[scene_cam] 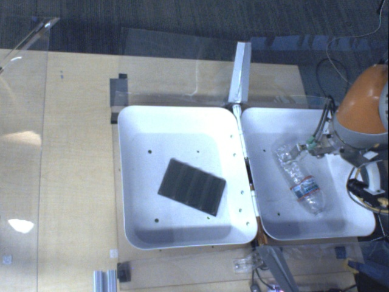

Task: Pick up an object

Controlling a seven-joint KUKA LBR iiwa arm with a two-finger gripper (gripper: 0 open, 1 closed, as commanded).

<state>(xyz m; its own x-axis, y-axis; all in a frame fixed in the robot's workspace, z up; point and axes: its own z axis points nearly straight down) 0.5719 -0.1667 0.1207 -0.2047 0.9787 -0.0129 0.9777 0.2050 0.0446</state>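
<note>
Jaws (306,146) touch clear bottle (299,178) in right bin (267,132).

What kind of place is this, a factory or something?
More likely a robotics lab test bench: a robot arm reaches over two white bins, holding test objects, a clear plastic bottle and a dark ridged pad.
</note>
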